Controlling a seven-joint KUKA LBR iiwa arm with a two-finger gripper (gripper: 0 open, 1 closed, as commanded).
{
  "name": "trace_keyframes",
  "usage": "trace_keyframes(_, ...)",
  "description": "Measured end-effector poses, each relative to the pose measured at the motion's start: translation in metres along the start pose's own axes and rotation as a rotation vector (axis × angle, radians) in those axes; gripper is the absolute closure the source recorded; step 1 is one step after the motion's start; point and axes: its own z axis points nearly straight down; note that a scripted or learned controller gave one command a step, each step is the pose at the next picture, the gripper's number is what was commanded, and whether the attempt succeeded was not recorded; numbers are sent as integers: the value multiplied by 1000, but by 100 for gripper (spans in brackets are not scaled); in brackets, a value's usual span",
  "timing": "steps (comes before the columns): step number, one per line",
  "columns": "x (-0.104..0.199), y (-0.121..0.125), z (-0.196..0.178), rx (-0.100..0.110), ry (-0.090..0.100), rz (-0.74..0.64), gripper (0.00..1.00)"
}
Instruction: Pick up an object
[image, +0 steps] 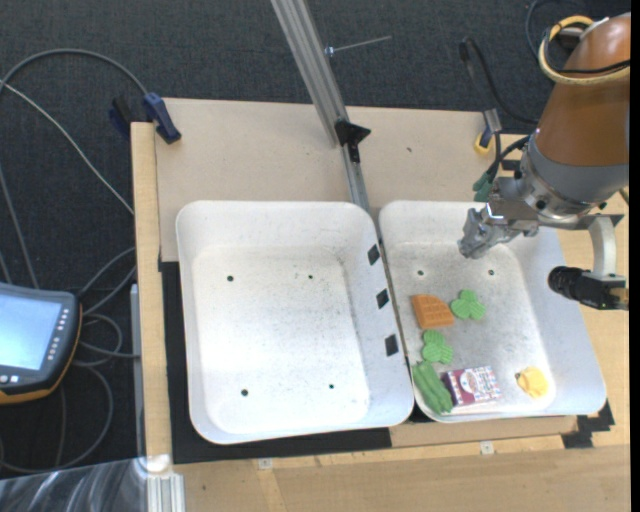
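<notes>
The right bin (560, 330) holds an orange ridged block (433, 311), a green clover-shaped piece (467, 306), another green piece (436, 348), a long green piece (431, 386) at the front left corner, a small red and white packet (472, 386) and a yellow piece (534, 381). My gripper (478, 236) hangs over the back part of the right bin, well behind and to the right of the orange block. Nothing shows between its fingers.
The left bin (200, 300) lies beside the right one, with a row of black clips (382, 298) on the divide. A slanted metal pole (320, 80) crosses the back of the bench. A black fitting (585, 287) sticks out at the right bin's edge.
</notes>
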Motion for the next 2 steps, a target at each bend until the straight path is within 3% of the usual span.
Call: trace_keyframes(2, 106, -13, 4, -1, -1, 0, 100)
